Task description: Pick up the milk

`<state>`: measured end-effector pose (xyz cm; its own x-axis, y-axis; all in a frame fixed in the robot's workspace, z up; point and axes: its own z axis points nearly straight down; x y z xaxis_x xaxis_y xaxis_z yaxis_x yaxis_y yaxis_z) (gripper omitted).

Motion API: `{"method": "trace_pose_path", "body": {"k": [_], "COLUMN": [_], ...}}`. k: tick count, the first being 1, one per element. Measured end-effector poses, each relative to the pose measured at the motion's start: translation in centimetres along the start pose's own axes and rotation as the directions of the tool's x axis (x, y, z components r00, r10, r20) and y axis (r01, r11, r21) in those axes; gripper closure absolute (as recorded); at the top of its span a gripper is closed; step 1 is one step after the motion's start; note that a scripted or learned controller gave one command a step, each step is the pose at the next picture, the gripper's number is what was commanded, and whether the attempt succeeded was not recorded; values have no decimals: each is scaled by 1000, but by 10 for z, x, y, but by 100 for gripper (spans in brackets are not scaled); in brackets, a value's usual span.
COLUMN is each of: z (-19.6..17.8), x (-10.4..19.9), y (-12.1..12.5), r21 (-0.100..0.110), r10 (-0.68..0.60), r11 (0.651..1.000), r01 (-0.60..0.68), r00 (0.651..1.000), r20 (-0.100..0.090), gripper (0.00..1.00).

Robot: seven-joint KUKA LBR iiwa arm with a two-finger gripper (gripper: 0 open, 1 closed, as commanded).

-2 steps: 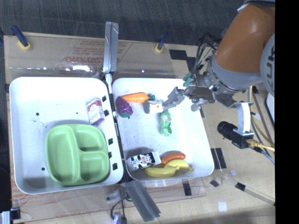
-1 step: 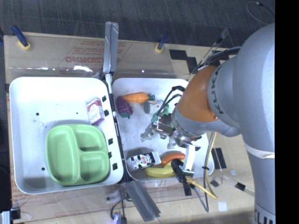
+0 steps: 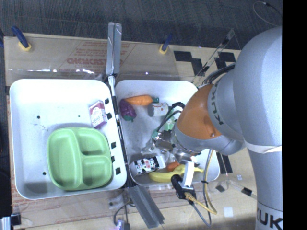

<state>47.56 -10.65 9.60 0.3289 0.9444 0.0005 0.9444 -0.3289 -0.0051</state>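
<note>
claw [image 3: 160,153] among banana [image 3: 162,177], carrot [image 3: 138,100], milk [image 3: 98,114] apart

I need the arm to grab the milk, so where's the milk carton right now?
The milk carton lies in the left bin, near its right wall, just above the green tray.

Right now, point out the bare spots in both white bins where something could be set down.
Left bin: bare floor left of and above the green divided plastic tray, up to the small red-and-white carton. Right bin: a bare patch below the orange carrot and purple vegetable. Its lower end is crowded around the yellow banana and arm.
</note>
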Motion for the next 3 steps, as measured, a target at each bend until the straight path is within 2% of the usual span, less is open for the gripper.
{"method": "trace_pose_path", "body": {"k": [1, 2, 3], "z": [-67, -76, 3], "x": [-9, -7, -33], "y": [98, 97, 46], "r21": [-2, 4, 2], "r10": [117, 107, 233], "r11": [993, 994, 972], "r01": [-117, -107, -233], "r00": [993, 994, 972], "r20": [0, 0, 1], "gripper": [0, 100, 100]}}
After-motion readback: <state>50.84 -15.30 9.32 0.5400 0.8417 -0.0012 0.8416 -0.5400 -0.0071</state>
